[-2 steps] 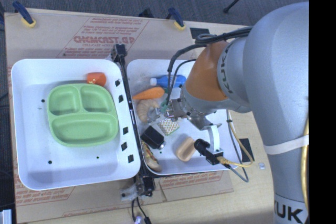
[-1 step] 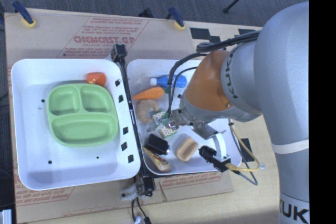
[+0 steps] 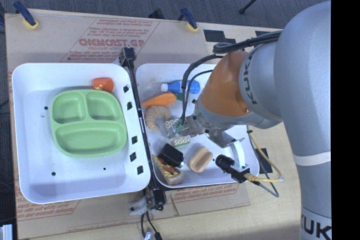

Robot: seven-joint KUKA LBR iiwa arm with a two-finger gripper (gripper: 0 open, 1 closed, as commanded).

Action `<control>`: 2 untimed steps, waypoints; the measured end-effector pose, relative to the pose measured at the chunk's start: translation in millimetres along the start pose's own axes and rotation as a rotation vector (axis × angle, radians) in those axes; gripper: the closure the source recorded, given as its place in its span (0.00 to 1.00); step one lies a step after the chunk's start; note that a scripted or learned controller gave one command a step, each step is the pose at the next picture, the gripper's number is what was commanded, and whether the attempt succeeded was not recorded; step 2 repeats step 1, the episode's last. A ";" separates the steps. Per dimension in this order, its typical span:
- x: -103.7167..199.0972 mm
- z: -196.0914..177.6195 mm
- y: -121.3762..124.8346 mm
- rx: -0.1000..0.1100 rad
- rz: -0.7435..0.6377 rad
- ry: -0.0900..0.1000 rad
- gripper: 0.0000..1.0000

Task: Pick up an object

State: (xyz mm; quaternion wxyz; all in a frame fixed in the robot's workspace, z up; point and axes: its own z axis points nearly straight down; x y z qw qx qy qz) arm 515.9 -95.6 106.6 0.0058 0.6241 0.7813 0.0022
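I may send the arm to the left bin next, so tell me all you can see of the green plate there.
The green plate is a rounded-rectangle tray, plastic by its look, pale matte green. It has three compartments, two small ones at the far side and one wide one nearer the camera. It lies flat in the left bin. A small orange-red object sits at its far edge; whether they touch is unclear.

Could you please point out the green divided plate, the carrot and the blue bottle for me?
Green divided plate [image 3: 88,122], camera view: the ridge between its compartments.
Carrot [image 3: 160,100], camera view: middle of its orange body.
Blue bottle [image 3: 184,87], camera view: its blue body, beside the white cap.
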 end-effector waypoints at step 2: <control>67.2 -85.6 -13.8 0.012 -0.176 0.009 1.00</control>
